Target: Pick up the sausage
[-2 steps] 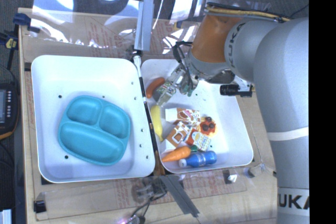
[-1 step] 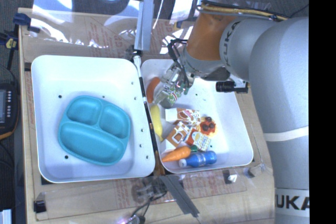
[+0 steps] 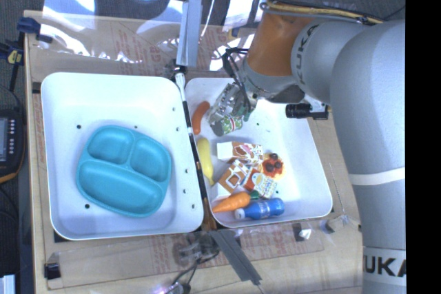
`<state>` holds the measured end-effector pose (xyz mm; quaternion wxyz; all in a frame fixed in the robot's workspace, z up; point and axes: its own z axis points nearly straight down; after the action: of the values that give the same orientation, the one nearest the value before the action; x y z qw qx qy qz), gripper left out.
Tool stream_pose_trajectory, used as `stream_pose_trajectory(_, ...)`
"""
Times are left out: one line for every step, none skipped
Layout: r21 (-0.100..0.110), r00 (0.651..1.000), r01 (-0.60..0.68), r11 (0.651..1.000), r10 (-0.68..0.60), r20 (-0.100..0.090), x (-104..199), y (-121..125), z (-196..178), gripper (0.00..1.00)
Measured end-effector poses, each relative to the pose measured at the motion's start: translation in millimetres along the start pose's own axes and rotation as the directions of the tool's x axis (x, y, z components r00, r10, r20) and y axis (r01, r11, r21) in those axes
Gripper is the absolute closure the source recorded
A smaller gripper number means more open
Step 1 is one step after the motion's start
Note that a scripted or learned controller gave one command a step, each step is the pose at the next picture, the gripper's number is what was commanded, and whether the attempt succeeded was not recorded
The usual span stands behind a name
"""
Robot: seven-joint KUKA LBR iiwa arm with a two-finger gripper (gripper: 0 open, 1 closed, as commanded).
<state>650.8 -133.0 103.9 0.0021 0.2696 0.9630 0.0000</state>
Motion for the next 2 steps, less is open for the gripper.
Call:
stream_pose_trajectory(0.0,1.0,0.0,1.0,0.0,0.0,0.1,0.1,0.0,0.0)
stream_pose_trajectory(0.003,0.997,0.075,0.997,-0.075,-0.004,6.3,6.9,9.4,0.0)
